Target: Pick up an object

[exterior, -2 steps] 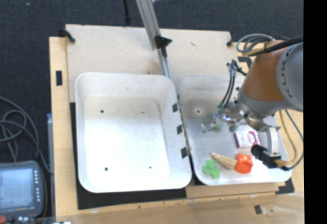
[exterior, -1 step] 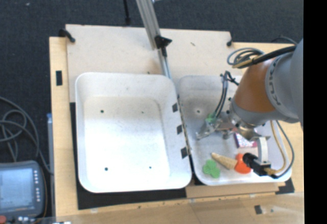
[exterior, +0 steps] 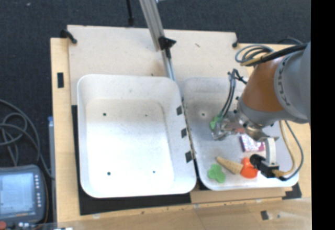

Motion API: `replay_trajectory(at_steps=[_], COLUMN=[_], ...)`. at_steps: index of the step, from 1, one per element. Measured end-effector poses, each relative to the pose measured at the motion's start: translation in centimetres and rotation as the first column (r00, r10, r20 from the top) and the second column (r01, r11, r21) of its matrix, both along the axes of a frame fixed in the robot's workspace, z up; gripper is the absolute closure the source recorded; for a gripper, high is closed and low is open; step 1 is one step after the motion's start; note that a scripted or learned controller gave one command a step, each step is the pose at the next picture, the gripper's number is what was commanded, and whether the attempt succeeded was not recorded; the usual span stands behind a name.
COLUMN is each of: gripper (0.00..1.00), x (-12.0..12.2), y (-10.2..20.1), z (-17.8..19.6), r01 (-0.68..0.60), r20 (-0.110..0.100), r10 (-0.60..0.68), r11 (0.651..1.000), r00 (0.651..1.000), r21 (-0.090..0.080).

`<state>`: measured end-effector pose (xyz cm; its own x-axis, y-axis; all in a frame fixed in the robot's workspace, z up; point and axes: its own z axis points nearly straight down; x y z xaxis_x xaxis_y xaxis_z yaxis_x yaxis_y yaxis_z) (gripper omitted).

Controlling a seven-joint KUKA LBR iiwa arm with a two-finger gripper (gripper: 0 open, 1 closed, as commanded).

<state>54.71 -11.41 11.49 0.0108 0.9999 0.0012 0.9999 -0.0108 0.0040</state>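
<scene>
Two bins point(exterior: 84, 92); reach step, gripper point(exterior: 225, 130) low beside green piece point(exterior: 215, 122). Grip state: cannot tell. Next: close, then lift.

The arm point(exterior: 282, 85) comes in from the right, grey upper section with the orange band point(exterior: 259, 90) sitting just above the wrist. It's bent down steeply, with the gripper point(exterior: 224, 130) pointing down and to the left. Can't make out the fingers, they're too small and cluttered.

Arm point(exterior: 272, 92) over right bin point(exterior: 201, 98); gripper point(exterior: 222, 132) low beside green piece point(exterior: 214, 122); left bin point(exterior: 131, 134) alongside.
</scene>
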Motion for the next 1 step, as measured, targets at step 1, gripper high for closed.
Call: replay_trajectory(at_steps=[1], gripper=[1.00], x=[0.12], y=[0.27], z=[4.38], r01=[-0.012], r20=[0.002], r10=[0.012], r11=[1.000], r00=[1.000], r21=[-0.002])
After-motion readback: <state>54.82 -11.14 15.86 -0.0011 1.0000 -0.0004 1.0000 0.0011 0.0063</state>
